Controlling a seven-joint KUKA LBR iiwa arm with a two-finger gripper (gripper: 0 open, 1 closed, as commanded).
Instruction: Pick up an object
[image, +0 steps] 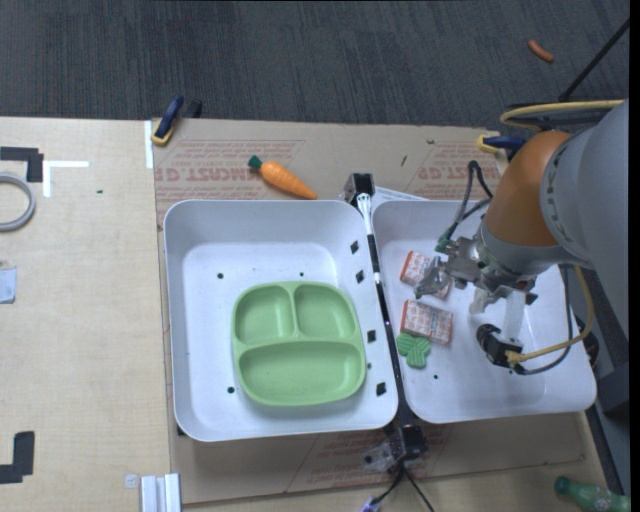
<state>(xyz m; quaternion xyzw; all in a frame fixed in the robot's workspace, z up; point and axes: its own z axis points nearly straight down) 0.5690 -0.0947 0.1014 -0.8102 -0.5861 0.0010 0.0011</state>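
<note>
Beside the bins (190, 300), a carrot (284, 177) on cardboard (220, 160).

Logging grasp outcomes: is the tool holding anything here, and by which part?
Cannot be told: the tool sits low in the right bin beside two small red packets, its tips obscured.

You can't see most of the right bin (560, 395), because the big grey arm (590, 190) covers its far side, and the arm runs off the picture's right edge. The gripper (440, 280) sits by the bin's red packets (425, 320), but its tips are too small and dark to make out. Below the bin, a green bottle (590, 493) is cut off at the bottom edge.
</note>
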